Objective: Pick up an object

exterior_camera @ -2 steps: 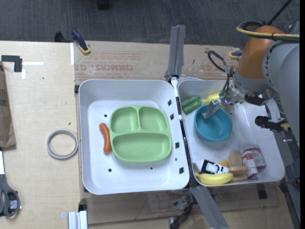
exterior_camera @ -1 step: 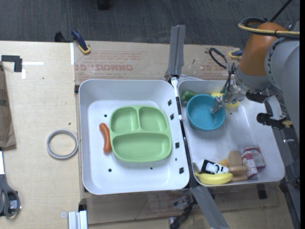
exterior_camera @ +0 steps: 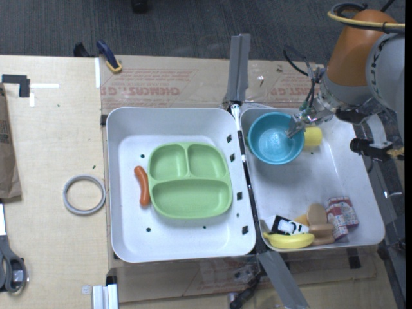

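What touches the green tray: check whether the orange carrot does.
Apart. The camera view shows a strip of white bin floor between the carrot and the green tray's left rim.

The scene is being lit evenly and brightly from above. The white bins (exterior_camera: 122, 192) are being slightly washed out, soft shadows are being cast, and the frame's top is being left darker.

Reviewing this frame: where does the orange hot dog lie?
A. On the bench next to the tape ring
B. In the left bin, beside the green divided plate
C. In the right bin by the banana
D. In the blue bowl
B: the orange hot dog lies on the left bin floor, just left of the green divided plate.
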Controlling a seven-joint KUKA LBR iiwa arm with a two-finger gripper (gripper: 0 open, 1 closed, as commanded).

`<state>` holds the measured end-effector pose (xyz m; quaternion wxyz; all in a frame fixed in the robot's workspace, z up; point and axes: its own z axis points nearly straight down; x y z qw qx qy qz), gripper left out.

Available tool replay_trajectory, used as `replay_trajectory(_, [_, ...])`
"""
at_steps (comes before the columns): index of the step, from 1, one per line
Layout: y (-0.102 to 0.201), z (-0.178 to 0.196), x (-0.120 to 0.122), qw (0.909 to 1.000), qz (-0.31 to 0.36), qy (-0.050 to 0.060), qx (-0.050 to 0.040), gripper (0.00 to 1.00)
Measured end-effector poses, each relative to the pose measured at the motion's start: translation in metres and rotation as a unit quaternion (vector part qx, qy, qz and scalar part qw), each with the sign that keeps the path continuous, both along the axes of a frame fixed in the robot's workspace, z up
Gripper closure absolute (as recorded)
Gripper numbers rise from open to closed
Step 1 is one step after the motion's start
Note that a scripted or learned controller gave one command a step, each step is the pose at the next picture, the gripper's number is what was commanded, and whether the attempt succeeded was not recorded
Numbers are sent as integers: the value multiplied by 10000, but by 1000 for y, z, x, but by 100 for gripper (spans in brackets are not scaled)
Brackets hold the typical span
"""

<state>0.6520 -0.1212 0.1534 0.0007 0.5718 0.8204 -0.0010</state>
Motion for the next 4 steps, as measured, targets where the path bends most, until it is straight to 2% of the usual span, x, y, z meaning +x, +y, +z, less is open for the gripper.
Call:
replay_trajectory(1, [64, 93, 7, 9991, -429, 4, 3, 100])
replay_trajectory(2, [72, 150, -98, 9996, 296, 17, 3, 100])
replay_trajectory(3, [35, 138, -139, 9752, 2212, 15, 10, 100])
replay_trajectory(4, [52, 66, -125, 9498, 3128, 13, 14, 100])
